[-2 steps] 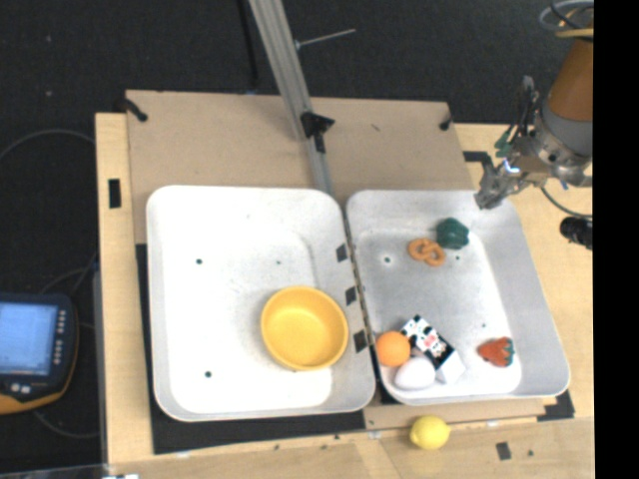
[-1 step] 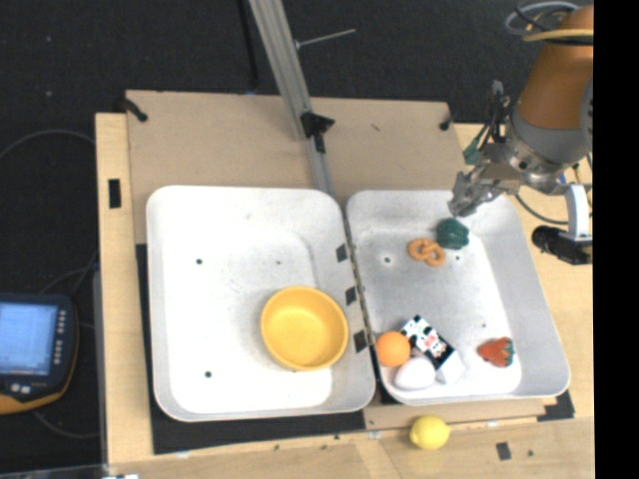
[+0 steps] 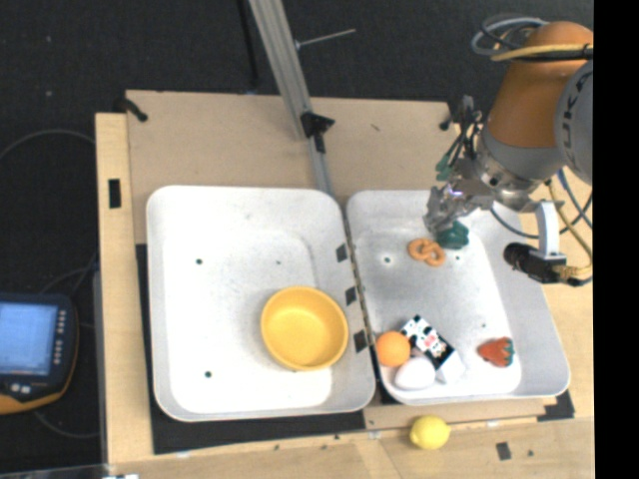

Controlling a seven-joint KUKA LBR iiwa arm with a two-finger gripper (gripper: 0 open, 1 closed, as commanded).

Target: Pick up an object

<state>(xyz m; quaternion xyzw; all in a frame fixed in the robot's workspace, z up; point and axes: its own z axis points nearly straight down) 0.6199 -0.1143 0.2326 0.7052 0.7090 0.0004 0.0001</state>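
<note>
- Camera view, from above: two white bins sit side by side on a tan bench [image 3: 230, 138], the left bin [image 3: 200, 228] and the right bin [image 3: 519, 307] meeting along a central seam.
- The arm [image 3: 534, 98] reaches in from the right, and its gripper [image 3: 446, 218] hangs over the upper part of the right bin.
- How the gripper stands cannot be told; it is too small and dark against the bin.
- A small teal object [image 3: 456, 235] sits right at the gripper's tip; whether it is gripped or merely beside it cannot be told.
- An orange pretzel-shaped piece [image 3: 429, 252] lies on the bin floor just below and left of the gripper.
- Along the right bin's lower edge cluster an orange ball [image 3: 392, 348], a black-and-white patterned block [image 3: 426, 337] and a white rounded item [image 3: 414, 374], touching one another.
- A red strawberry-like toy [image 3: 495, 351] lies apart, near the lower right corner.
- A yellow bowl [image 3: 304, 327] rests upright in the left bin, near its lower right.
- A yellow lemon [image 3: 429, 432] lies on the bench outside the bins, below the right one.
</note>
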